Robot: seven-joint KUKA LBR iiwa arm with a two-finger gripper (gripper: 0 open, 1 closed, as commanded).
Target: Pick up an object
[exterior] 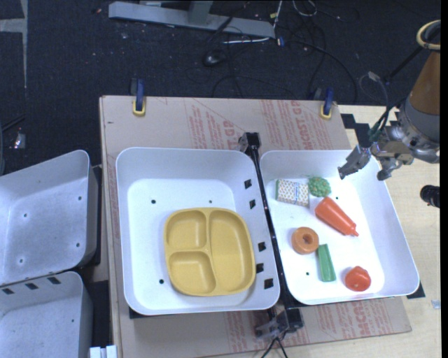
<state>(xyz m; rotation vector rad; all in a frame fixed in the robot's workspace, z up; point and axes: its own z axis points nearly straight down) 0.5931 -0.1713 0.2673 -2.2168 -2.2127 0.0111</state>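
The two-finger gripper (369, 163) is held open and empty over the right white bin's (397, 231) upper edge, ready for descent toward the orange plastic carrot (337, 216).

Non-task stuff: pale brown board worktop (189, 126) with faded red lettering, held at the far edge by two yellow-and-blue clamps, one far left (138, 98), one far right (327, 103). Two shallow white plastic bins on it, side by side, touching along a black divider strip (262, 203). Left bin (133, 231) holds a yellow three-compartment plastic tray (209, 251), lying flat, roughly centred, slightly near side. Off the worktop's left edge: two more white speckled bins (42, 210), tilted. Dark floor behind, black cables (294, 42) and a grey metal bar (189, 17) at far side.
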